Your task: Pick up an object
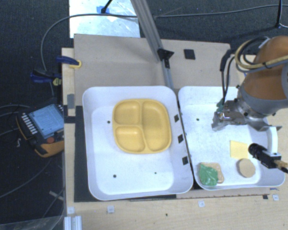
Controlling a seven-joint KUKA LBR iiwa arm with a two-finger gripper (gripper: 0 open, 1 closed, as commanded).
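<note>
The gripper point(220, 120) sits low in the right bin point(200, 104), too blurry to tell its grip. The arm point(269, 75) hides the bin's far corner.

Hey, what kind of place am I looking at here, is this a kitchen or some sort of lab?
Most likely a robotics lab bench, not a kitchen: a robot arm reaches over two white bins, cables run across the dark floor, and a handheld control pendant lies beside the bench.

No readable text, labels, brands, numbers or signs anywhere.
</note>
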